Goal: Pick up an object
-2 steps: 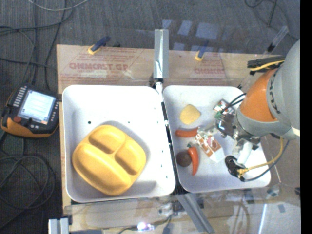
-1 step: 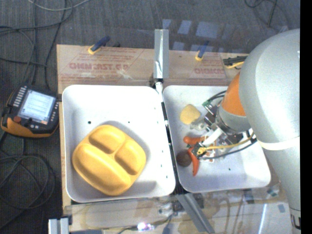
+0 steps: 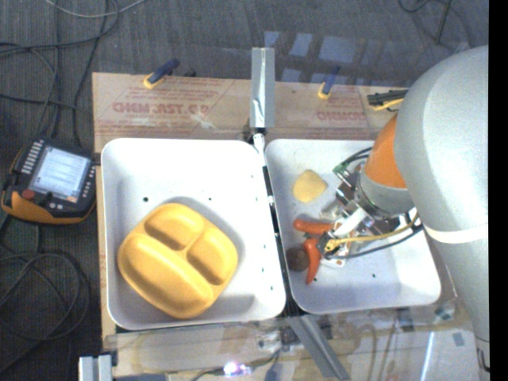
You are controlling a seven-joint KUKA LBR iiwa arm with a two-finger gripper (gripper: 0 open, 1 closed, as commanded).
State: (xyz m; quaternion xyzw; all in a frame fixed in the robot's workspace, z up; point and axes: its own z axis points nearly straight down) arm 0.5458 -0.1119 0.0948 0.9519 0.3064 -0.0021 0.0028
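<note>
My gripper (image 3: 337,236) is down in the right bin (image 3: 381,288), near its middle, with wires and metal parts around its tip. Just left of it lies a red-orange piece (image 3: 312,225), and a second orange piece (image 3: 311,262) runs downward beside a small brown ball (image 3: 296,259). A pale yellow lump (image 3: 309,186) sits farther back in the same bin. The arm's orange band (image 3: 385,161) and grey body hide the bin's right side. The gripper's tip seems to touch or hover at the orange pieces; I cannot tell which.
A large yellow compartment plate (image 3: 178,259) lies in the left bin (image 3: 119,157). A metal post (image 3: 262,86) stands at the back between the bins. A teach pendant (image 3: 51,179) and cables lie on the floor to the left.
</note>
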